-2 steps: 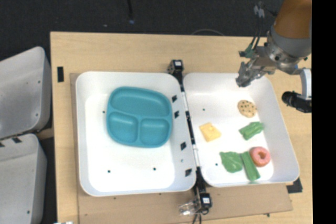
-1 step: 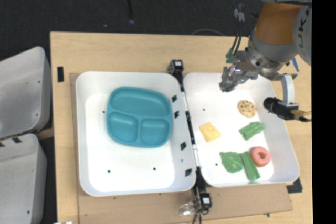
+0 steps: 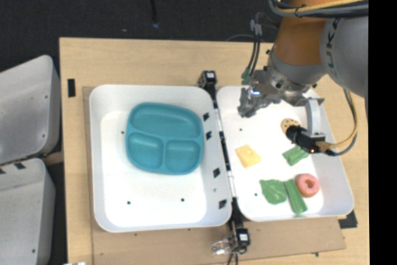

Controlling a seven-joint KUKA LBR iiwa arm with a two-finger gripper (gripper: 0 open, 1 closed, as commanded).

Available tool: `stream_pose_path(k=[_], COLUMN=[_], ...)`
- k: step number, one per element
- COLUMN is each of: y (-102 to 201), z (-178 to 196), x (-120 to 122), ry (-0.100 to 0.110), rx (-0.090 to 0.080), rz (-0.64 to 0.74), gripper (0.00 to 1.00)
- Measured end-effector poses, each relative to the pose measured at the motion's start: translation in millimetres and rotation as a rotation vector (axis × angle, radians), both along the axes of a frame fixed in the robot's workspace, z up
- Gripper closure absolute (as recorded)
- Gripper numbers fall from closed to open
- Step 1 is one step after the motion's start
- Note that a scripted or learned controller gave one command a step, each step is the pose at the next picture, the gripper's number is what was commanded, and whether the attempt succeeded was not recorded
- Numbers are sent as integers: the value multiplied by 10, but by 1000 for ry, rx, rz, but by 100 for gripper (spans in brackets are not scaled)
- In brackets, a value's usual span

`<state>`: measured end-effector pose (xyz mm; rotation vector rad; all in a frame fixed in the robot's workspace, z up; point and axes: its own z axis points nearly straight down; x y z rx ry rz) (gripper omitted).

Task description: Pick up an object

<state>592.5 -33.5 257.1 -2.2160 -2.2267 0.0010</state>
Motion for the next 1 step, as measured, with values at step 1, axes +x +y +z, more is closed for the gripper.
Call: stream_pose_path(k=[1], y=[415], z=[-32], x=[-74], ry=[0], rx=[1], rz=[1], gripper=[100])
